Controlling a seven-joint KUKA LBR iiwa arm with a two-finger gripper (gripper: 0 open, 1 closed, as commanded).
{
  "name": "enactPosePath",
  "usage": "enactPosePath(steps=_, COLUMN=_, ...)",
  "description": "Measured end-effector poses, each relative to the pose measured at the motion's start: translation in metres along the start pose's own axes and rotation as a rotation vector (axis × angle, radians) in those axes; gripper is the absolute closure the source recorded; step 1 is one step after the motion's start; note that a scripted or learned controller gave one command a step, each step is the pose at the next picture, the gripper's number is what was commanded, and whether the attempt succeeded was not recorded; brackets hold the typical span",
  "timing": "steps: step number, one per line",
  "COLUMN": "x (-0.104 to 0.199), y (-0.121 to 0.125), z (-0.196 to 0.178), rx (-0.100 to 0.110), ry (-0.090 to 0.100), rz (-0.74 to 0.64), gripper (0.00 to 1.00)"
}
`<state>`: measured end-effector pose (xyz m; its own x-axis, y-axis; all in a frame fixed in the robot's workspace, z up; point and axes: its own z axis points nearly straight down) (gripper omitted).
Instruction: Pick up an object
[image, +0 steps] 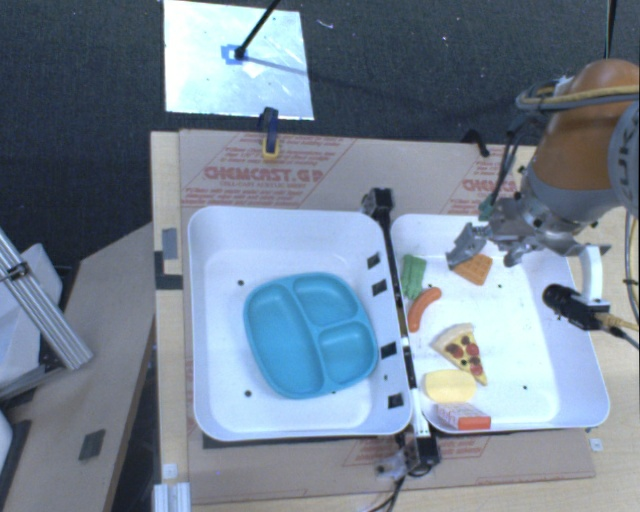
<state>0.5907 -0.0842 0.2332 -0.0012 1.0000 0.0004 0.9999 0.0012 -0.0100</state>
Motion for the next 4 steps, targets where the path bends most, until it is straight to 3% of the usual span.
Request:
enactPosePath(steps=1, x=0.000, y=0.002, z=-0.006, rx=-0.011, ry=-0.001, rz=-0.002, gripper=0.00)
enactPosePath(steps=4, x=-0.010, y=0.009, z=0.130, rx=-0.012, ry=-0.001, rz=0.002, gripper=0.00)
